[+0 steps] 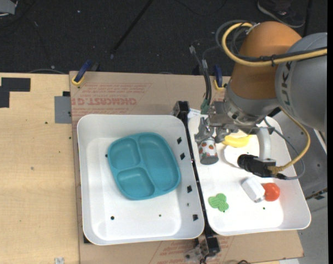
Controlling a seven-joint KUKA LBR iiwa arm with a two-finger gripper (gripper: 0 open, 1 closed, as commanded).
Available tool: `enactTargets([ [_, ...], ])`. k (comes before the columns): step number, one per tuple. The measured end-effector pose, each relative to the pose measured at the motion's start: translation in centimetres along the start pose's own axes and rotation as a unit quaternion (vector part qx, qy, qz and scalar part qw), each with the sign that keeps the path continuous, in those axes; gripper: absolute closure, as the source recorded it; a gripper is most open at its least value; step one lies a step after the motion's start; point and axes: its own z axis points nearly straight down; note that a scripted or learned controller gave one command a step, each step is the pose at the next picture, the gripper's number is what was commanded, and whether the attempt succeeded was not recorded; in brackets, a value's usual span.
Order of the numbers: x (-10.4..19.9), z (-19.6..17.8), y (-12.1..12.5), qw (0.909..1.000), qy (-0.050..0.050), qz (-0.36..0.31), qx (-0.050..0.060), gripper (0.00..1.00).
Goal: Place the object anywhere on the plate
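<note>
A teal plate (144,165) with three compartments lies in the left white bin (94,202). My gripper (208,134) is low over the near-left part of the right bin (287,216), close to the divider between the bins. Directly under it is a small pale cup-like object (208,150) with red and green marks and a grey base. The gripper touches or nearly touches the object's top, and whether it grips it is unclear. Nothing lies on the plate.
In the right bin, a yellow banana-shaped toy (236,141) lies just right of the gripper. A green leafy toy (218,202) sits near the front, and a white and red object (262,191) lies to its right. The arm covers the bin's back part.
</note>
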Motion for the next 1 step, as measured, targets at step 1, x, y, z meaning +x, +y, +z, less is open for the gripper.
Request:
enactTargets([
  [1,4.61,0.55,-0.03,1.0000,0.000,0.000,0.000,1.00],
])
